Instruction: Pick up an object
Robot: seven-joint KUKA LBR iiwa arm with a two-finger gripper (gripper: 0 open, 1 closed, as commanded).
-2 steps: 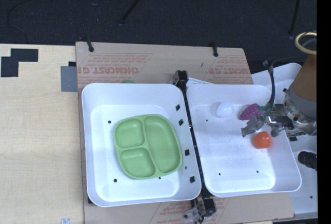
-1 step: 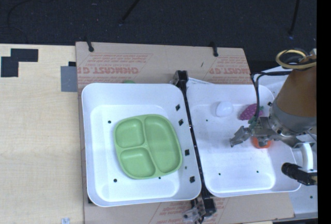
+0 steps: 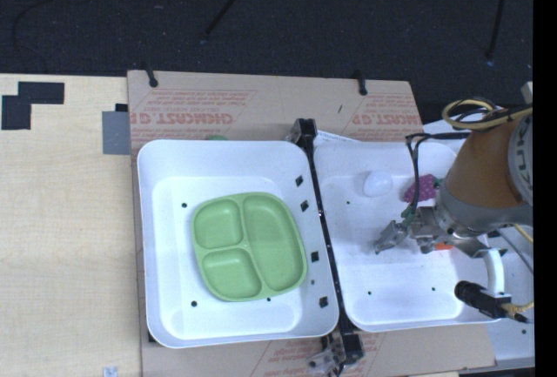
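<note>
My gripper (image 3: 389,238) hangs low over the middle of the right bin (image 3: 392,306), pointing left, with the arm coming in from the right. Nothing shows in its grasp. A small white rounded object (image 3: 377,184) lies on the bin floor, further back than the gripper and slightly left of it. A purple-pink object (image 3: 422,189) lies just right of the white one, close to the wrist and partly covered by the arm. In the left bin (image 3: 165,297) rests a green plate with three compartments (image 3: 248,245).
A black divider (image 3: 318,227) runs between the two bins. Both bins sit on a cardboard sheet (image 3: 261,110). A pale wooden bench top (image 3: 61,236) stretches to the left. The arm's body covers the right bin's right side.
</note>
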